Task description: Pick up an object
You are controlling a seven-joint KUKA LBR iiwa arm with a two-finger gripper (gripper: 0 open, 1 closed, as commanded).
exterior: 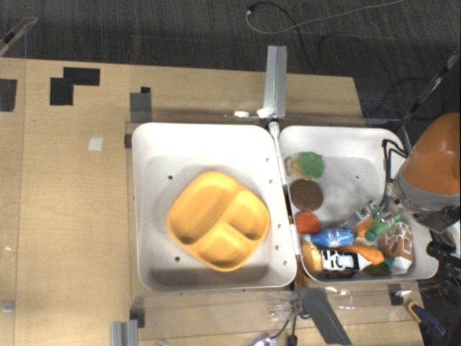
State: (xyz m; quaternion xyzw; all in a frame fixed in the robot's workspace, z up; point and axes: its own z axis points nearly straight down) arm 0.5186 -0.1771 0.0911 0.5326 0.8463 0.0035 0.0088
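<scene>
Nearest the camera, well in front of the brown disc (pixel 306 192): a black-labelled bottle (pixel 337 262) lying against the front wall of the cluttered bin (pixel 338 139), touching an orange carrot-like piece (pixel 369 253) and a brown-and-white packet (pixel 398 242) on the arm's side. Tightly packed, so likely to drag a neighbour up or spill it over the low wall if pulled at a slant.

A little closer to the disc: a blue piece (pixel 333 236) and a red ball (pixel 307 222), touching each other, the ball just in front of the disc. Round and prone to roll away under a glancing touch.

Level with the ball but well off toward the arm: the tool (pixel 376 218), low among the clutter, beside the packet. Cannot tell how far open, nor whether anything is in its hold. Risk here of closing on two things at once, or on nothing.

Then the disc itself, flat on the floor: little edge to catch, easy to slide off.

Beyond the disc: a green lump (pixel 311 164), with bare floor on its arm side, probably the safest target.

Away across the divider from the disc: a yellow divided plate (pixel 220 220) in the other bin (pixel 155 193), both bins on the worktop (pixel 72 215).
</scene>
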